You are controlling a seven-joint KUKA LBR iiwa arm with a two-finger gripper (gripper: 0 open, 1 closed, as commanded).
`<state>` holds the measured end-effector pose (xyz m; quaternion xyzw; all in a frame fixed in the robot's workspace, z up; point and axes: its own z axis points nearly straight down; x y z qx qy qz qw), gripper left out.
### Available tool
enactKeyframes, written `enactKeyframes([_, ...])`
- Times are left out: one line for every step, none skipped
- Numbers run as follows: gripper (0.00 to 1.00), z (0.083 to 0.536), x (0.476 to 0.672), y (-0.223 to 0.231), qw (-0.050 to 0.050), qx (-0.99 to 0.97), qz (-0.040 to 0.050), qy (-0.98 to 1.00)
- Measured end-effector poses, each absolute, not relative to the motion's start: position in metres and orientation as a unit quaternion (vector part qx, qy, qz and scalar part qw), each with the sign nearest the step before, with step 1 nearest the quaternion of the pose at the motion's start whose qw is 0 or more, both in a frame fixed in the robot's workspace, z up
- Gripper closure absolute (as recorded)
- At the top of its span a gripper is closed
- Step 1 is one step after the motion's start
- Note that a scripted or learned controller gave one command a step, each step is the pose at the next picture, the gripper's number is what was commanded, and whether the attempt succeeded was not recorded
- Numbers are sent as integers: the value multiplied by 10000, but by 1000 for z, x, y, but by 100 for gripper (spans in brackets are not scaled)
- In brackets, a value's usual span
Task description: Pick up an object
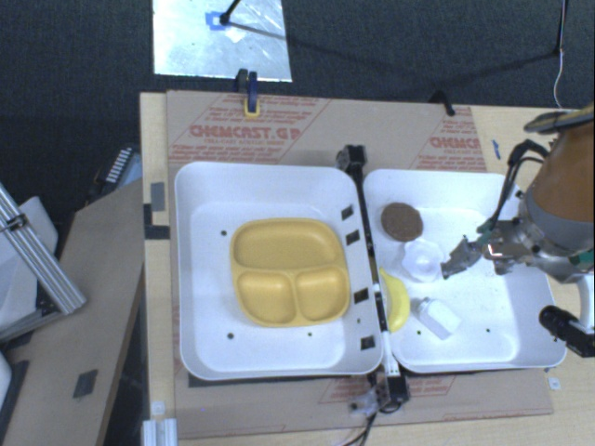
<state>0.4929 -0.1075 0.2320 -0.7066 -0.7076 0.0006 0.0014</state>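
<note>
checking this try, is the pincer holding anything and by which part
Nothing is held. The pincer hangs above the right bin, beside the clear cup, with nothing between its fingers.

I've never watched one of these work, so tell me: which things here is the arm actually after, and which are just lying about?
Part of the job, in the right bin:
brown disc
clear cup
yellow piece
white block
gripper

Just lying about:
yellow divided tray in the left bin
metal sheet
yellow clamp
</note>
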Motion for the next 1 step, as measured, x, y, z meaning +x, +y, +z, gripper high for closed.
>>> enactKeyframes([0, 184, 502, -108, 15, -7067, 8, -7075])
